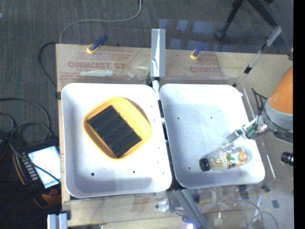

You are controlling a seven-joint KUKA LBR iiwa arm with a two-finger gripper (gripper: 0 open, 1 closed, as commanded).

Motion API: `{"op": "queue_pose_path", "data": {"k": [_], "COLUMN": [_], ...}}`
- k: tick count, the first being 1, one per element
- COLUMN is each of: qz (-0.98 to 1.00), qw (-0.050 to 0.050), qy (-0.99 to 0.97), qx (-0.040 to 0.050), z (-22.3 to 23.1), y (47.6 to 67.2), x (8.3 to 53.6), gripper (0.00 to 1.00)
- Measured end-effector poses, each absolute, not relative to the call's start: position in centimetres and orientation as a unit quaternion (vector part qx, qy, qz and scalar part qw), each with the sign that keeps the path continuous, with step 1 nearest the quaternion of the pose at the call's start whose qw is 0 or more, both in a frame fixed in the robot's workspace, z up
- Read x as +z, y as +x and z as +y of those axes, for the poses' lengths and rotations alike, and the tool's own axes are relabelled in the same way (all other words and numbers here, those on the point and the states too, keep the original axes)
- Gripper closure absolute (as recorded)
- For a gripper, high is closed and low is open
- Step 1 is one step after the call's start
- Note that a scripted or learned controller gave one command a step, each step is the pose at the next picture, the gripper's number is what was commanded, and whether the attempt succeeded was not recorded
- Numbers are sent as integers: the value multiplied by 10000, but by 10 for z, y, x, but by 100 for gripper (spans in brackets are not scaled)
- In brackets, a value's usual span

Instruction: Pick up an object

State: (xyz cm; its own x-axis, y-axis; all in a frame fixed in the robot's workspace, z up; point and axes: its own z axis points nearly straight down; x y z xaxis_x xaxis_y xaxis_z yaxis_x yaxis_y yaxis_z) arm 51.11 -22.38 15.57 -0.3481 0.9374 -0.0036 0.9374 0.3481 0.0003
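Bench carries 2 white bins side by side. Left bin: 1 yellow dish lying near the middle, with a black ridged slab resting in it at a tilt. Right bin: 1 small clear bottle on its side near the front right corner, dark cap toward the left, orange-and-green label toward the right. Gripper sits just above and to the right of the bottle; grip state cannot be made out. Orange band of arm at the right edge.
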Motion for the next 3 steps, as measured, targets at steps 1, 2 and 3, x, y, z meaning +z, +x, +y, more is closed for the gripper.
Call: {"op": "queue_pose_path", "data": {"k": [1,2,3], "qz": [8371,7203,7652], "qw": [17,-6,-9], "qy": [5470,6937,6438], "qx": [20,11,-2], "z": [-221,-220,-113], "y": [490,486,484], "x": [95,122,150], "gripper": [0,0,0]}}
